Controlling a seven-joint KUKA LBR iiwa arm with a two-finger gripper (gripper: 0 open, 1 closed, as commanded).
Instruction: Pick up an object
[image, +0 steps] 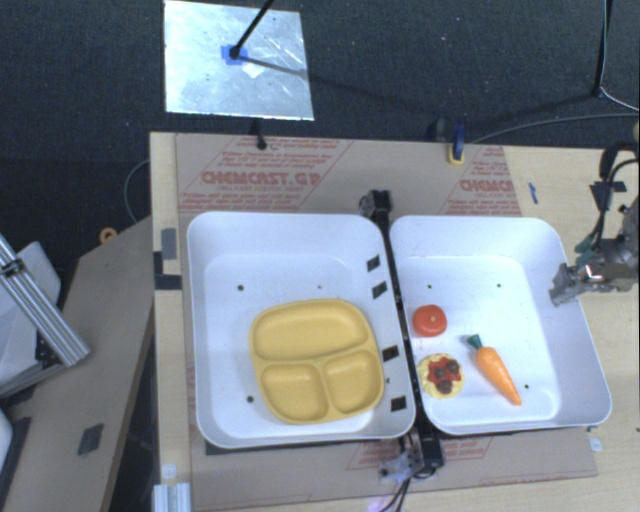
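The right bin (530, 250) holds three toy foods near its front left. A round red piece (430, 320) lies by the divider. Just below it sits a small yellow disc with red and dark toppings (442, 374). An orange carrot with a green top (495, 369) lies to their right, pointing toward the front right. My gripper (578, 280) hovers at the bin's right rim, well away from all three, with nothing seen in it.
A yellow three-compartment tray (315, 358) lies in the left bin (220, 260). Black clips (380, 290) line the divider between the bins. Cables (610, 200) hang by the arm at the right. A shiny metal sheet (238, 60) lies beyond the bench.
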